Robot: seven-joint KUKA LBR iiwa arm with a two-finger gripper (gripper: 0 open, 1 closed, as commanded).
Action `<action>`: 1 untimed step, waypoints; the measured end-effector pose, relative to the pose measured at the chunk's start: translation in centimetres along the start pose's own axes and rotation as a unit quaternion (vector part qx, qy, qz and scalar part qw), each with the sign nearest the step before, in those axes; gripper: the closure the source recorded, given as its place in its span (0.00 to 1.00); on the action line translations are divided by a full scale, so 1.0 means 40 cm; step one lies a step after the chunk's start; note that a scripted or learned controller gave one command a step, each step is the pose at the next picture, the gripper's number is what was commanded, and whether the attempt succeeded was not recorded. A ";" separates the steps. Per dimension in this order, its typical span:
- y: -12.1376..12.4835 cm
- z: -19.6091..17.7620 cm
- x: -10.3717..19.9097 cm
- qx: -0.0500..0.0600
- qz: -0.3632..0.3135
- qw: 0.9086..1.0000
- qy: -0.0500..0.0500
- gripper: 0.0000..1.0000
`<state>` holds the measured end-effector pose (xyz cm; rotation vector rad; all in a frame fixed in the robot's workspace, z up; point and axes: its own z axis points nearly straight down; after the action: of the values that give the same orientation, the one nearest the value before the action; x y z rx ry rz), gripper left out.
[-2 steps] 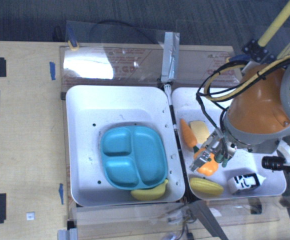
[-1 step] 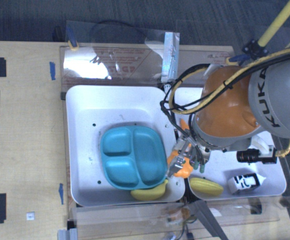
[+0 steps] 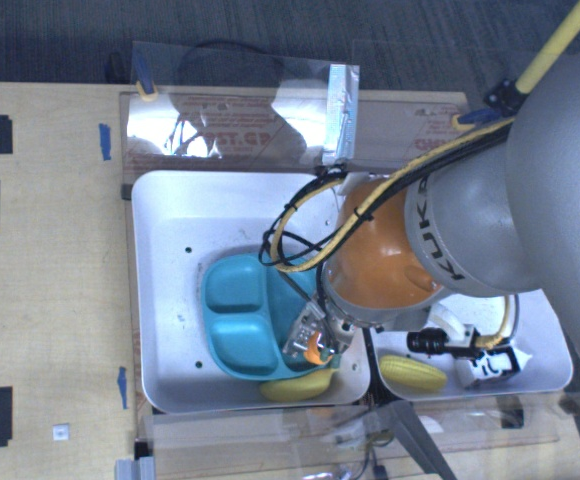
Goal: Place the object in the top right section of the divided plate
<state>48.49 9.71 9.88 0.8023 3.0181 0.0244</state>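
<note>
A teal divided plate [image 3: 240, 318] lies in the left white bin [image 3: 165, 228], with one long section on its left and smaller sections on its right. My gripper [image 3: 310, 343] hangs low over the plate's lower right edge, under the orange band of the arm [image 3: 380, 263]. A small orange object [image 3: 316, 351] shows right at the gripper's tip, by the plate's rim. Whether it is held cannot be made out. The arm hides the plate's right part.
A yellow banana-like object [image 3: 295, 387] lies at the left bin's front wall, just below the gripper. A second yellow one [image 3: 413, 372] lies in the right bin [image 3: 555, 363], beside a white and black item [image 3: 488, 360]. Cables [image 3: 295, 230] loop over the left bin.
</note>
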 end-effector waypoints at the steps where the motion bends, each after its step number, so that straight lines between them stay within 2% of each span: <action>1: -0.011 -0.001 -0.010 0.002 0.004 1.000 -0.003 0.00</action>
<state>48.63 9.14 9.93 0.8125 3.0106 0.0152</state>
